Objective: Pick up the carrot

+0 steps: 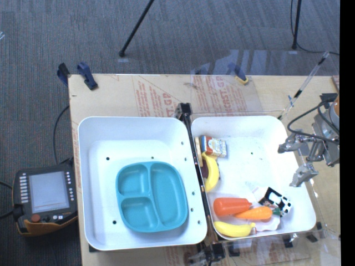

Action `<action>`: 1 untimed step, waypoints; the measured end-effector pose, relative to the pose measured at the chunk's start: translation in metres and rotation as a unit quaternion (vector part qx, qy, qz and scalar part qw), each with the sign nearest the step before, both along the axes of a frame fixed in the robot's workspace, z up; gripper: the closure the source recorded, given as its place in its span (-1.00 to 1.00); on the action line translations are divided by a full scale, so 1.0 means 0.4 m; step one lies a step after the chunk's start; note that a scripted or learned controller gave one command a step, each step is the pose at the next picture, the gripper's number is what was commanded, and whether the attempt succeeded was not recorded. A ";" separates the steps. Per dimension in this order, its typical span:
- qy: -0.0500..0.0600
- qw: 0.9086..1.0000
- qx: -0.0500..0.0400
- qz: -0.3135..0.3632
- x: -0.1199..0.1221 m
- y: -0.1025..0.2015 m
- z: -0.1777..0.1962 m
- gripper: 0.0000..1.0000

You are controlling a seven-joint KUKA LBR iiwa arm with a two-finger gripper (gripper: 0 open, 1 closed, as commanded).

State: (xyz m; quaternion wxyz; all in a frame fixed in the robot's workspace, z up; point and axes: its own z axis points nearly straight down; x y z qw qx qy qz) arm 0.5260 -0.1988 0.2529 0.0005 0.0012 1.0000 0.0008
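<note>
The carrot (256, 214), orange and tapered, lies near the front of the right bin (244, 119). It points right and rests between a fatter orange-red toy vegetable (231, 205) and a yellow banana (235, 229). My gripper (292, 164) hangs over the bin's right edge, up and to the right of the carrot and well apart from it. Its two fingers stand spread, open, with nothing between them.
A second banana (211, 171) and a small printed box (214, 147) lie along the right bin's left wall. A black-and-white object (277, 200) sits just right of the carrot. The left bin (133, 127) holds a teal divided plate (151, 195). A control pendant (44, 197) lies off the bench at left.
</note>
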 end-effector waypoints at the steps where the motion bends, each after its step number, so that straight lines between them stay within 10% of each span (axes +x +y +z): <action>1: 0.006 0.999 0.003 0.047 -0.113 0.077 -0.303 -1.00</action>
